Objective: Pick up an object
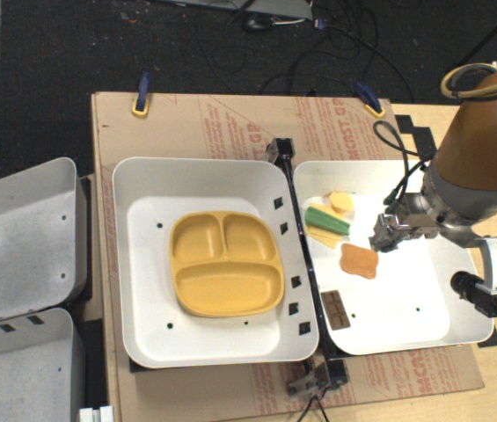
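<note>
Nearest, a brown block is seen low in the right bin, while the tool, its state unreadable, is poised just beside the orange piece, so descent seems required next.

1 fixed camera looks down at a slant from above the bench, far enough back to take in both white bins. The arm enters from the right; its gripper sits right of centre, floor behind.
</note>
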`<state>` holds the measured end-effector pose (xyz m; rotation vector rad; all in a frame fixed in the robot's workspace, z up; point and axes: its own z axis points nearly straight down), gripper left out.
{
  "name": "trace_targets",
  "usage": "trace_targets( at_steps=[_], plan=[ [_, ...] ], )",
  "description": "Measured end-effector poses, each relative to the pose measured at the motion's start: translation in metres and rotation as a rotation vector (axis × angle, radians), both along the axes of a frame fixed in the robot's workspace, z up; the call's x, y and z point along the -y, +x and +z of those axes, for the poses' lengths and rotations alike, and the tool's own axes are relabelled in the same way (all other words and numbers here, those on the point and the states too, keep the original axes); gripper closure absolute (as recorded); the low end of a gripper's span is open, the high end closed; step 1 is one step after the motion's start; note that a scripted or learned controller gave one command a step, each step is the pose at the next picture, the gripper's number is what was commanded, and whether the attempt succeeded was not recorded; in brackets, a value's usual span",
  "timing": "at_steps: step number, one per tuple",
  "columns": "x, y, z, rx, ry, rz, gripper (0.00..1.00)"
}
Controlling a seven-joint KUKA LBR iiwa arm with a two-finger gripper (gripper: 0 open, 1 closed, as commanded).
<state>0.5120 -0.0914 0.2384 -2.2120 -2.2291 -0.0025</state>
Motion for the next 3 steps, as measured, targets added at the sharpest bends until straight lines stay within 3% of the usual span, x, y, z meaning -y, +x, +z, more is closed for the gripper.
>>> trace_targets(
  at_steps=[3],
  plan=[
    [-0.169,0.001,-0.025,-0.002,-0.001,0.0,1.0]
  ],
)
